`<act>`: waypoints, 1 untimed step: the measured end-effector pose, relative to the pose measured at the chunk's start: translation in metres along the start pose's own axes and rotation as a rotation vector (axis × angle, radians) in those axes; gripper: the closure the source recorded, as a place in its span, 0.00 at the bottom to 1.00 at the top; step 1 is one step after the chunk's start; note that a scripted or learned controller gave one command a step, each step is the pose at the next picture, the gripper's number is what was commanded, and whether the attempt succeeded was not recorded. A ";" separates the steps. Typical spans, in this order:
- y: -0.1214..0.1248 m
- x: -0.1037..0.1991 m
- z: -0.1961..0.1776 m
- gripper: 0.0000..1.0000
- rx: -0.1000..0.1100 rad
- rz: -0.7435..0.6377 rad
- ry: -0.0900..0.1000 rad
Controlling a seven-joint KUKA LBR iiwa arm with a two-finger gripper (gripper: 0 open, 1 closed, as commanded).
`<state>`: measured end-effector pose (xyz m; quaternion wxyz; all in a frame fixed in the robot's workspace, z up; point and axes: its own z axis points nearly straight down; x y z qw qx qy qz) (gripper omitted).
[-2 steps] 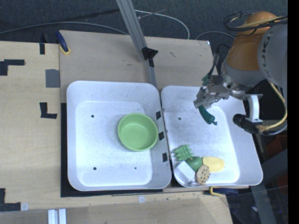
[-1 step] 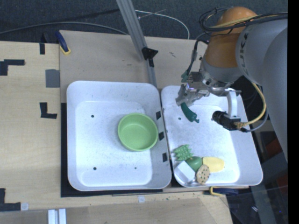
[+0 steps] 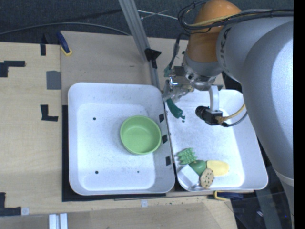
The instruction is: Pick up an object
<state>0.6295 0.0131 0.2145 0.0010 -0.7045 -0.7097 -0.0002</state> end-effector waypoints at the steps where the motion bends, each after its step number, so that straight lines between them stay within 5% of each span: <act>1: 0.010 0.046 -0.008 1.00 -0.001 0.001 0.000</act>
